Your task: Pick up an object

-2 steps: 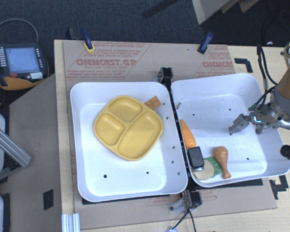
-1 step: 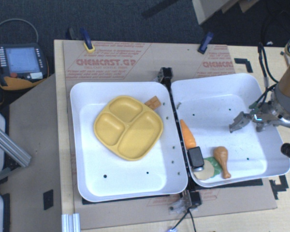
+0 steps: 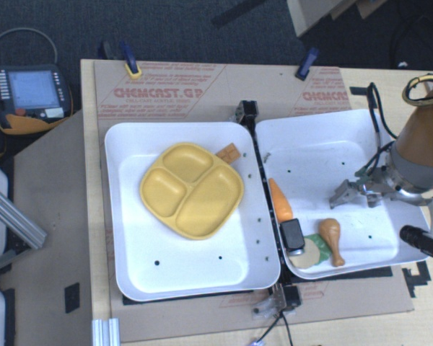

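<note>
Above the right bin [image 3: 325, 139] we hover our gripper [image 3: 340, 195], fingers spread and empty, needing to descend toward the drumstick [image 3: 332, 238].

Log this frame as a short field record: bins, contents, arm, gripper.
left bin: yellow divided plate, small brown block at its upper right edge
right bin: carrot, black object, drumstick, green disc, clustered at lower left
gripper: above right bin's bare floor, nothing between fingers
grasp: not yet made

Plate [image 3: 192, 190] in left bin [image 3: 130, 265].
</note>
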Robot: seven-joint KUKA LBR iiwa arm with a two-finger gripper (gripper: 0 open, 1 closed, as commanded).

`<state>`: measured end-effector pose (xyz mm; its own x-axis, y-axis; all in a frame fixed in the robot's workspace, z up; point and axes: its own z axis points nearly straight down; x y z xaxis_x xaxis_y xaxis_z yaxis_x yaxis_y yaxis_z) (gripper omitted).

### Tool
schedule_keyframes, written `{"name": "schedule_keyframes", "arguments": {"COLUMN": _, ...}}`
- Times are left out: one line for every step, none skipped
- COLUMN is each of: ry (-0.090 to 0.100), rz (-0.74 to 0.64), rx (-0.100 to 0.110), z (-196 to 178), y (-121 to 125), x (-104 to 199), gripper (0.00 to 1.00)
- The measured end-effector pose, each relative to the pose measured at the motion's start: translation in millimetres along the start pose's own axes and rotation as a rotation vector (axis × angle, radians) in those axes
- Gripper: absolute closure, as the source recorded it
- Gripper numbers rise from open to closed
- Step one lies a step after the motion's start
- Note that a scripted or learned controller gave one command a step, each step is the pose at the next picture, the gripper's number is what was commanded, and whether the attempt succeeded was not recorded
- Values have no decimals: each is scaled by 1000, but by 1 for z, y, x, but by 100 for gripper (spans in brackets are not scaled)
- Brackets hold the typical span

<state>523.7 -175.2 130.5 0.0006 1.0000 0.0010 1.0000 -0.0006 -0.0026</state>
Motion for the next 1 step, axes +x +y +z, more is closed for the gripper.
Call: {"name": "schedule_keyframes", "arguments": {"ry": -2, "rz": 2, "rx": -3, "z": 43, "y": 1, "x": -2, "gripper": 0}}
